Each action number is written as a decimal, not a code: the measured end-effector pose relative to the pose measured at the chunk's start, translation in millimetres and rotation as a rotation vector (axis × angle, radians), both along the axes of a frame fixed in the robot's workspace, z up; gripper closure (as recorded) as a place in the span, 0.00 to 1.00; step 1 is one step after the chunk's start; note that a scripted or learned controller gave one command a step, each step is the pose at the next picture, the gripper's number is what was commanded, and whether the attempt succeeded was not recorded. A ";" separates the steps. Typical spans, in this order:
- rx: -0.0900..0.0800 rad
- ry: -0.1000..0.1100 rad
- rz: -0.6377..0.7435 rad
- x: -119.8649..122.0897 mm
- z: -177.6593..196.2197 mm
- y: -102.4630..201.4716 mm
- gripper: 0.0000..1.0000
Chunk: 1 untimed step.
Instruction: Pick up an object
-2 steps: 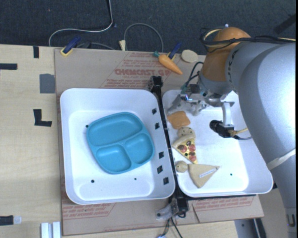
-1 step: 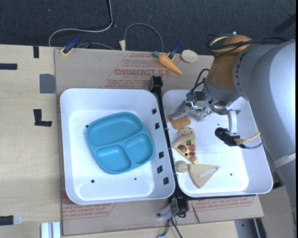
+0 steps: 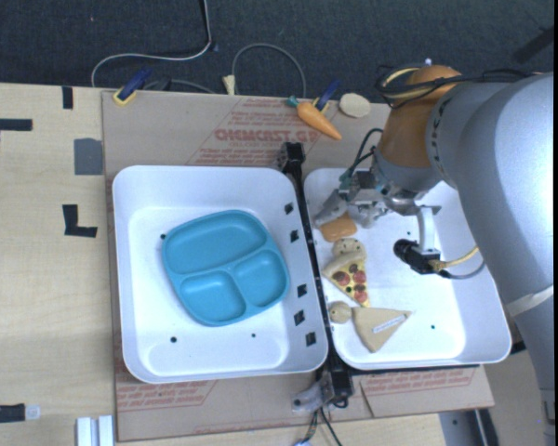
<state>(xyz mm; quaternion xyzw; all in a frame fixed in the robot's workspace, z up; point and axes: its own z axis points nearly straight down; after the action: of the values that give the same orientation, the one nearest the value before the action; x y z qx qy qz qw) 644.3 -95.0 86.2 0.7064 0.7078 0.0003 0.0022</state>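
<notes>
My gripper point(image 3: 355, 204) reaches down into the upper left part of the right bin point(image 3: 465, 342). Just below and left of it, close against it, lies a small orange-brown bread piece point(image 3: 337, 228). Further toward the front are a pizza slice point(image 3: 348, 274), a small round beige piece point(image 3: 339, 312) and a tan wedge point(image 3: 379, 326). The arm's grey body and orange band point(image 3: 414, 124) cover the bin's right and back side.
The left bin point(image 3: 139, 342) holds a blue divided plate point(image 3: 225, 266). A toy carrot point(image 3: 317, 120) and a pale round piece point(image 3: 355, 105) lie on the cardboard behind the bins. A black cable plug point(image 3: 418, 255) hangs over the right bin's middle.
</notes>
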 end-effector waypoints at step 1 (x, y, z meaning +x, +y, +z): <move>0.002 0.002 0.000 12.3 -0.4 -0.7 0.00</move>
<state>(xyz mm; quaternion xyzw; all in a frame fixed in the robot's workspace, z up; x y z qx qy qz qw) 656.6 -95.7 85.8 0.7064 0.7078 0.0003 0.0005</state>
